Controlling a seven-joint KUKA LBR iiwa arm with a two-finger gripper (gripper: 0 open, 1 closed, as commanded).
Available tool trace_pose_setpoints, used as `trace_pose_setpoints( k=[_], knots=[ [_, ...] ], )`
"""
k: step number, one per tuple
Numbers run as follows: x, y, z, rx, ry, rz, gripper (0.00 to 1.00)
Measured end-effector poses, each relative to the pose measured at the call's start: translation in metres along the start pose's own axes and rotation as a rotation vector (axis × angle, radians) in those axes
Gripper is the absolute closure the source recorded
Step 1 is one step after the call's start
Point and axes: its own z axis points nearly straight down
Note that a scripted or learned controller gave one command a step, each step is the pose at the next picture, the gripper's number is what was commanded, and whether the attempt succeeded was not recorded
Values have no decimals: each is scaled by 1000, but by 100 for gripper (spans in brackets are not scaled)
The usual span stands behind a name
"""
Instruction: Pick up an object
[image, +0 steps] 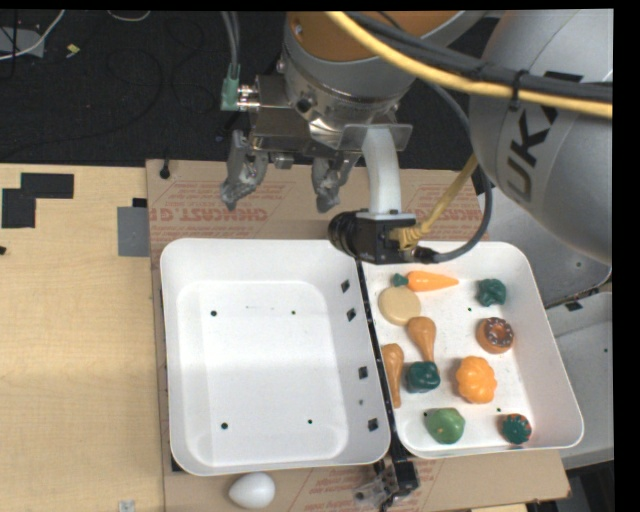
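i hang with my gripper (284, 188) spread apart and holding nothing, above the bins' far edge; next i must reach right and drop onto the carrot (434, 282).

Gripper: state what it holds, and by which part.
Nothing is held. The gripper hangs above the bench behind the left bin, fingers apart with only air between them. The toy food lies in the right bin.

I see my gripper (284, 186) hanging open above the left bin's (190, 300) far edge, holding nothing; toy foods, including a carrot (432, 282), fill the right bin (553, 350).
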Motion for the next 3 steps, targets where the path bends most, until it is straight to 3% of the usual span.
trace_pose_setpoints(
  k=[1, 2, 3],
  knots=[
    [-2, 2, -10, 1, -2, 0, 100],
    [-2, 2, -10, 2, -3, -1, 0],
    [-2, 2, -19, 6, -4, -5, 100]
  ],
)
